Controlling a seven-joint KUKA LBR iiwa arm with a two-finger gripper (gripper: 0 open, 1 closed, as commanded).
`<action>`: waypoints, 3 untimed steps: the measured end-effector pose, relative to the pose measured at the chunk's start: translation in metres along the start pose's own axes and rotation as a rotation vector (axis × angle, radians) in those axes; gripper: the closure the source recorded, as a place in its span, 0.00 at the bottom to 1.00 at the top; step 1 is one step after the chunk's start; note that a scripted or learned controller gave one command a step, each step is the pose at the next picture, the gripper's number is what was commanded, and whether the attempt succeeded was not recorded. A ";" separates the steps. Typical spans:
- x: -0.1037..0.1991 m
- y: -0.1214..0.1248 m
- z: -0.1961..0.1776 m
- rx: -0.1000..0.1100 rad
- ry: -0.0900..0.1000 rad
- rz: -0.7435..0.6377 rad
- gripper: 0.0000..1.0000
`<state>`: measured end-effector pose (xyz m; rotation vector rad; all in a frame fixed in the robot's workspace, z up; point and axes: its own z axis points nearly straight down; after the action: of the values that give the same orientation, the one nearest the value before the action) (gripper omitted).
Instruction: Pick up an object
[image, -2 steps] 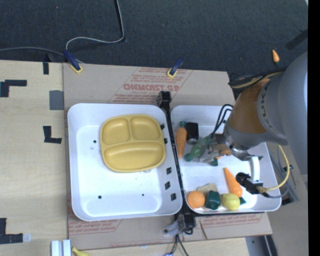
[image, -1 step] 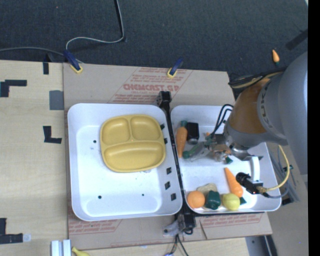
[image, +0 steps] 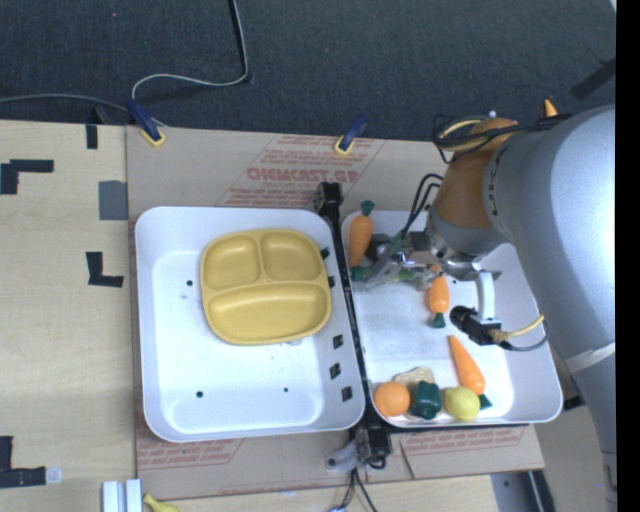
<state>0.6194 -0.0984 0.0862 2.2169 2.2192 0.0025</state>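
Two shallow white bins: the left bin (image: 160, 330) holds a yellow sectioned plastic tray (image: 266, 283). Right of that tray, the right bin (image: 400, 330) has three toy carrots (image: 438, 296), an orange ball (image: 392, 398), a dark green toy (image: 427, 399) and a lemon (image: 461, 402). Gripper (image: 400, 258) sits beside the far carrot (image: 360, 236); can't tell its state. Centre it over one carrot before closing.

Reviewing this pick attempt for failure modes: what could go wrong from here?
1. The gripper sits low by the bin's divider wall, close to a carrot; closing might nudge it away or clip the wall.
2. Another carrot lies under the wrist, so a sweep could knock it.
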 end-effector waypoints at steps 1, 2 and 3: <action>0.000 0.000 -0.010 0.001 -0.003 -0.002 1.00; -0.001 0.000 -0.010 0.001 -0.003 -0.001 0.00; 0.000 0.000 -0.019 0.003 -0.003 -0.002 1.00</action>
<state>0.6189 -0.0987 0.1050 2.2142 2.2213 -0.0042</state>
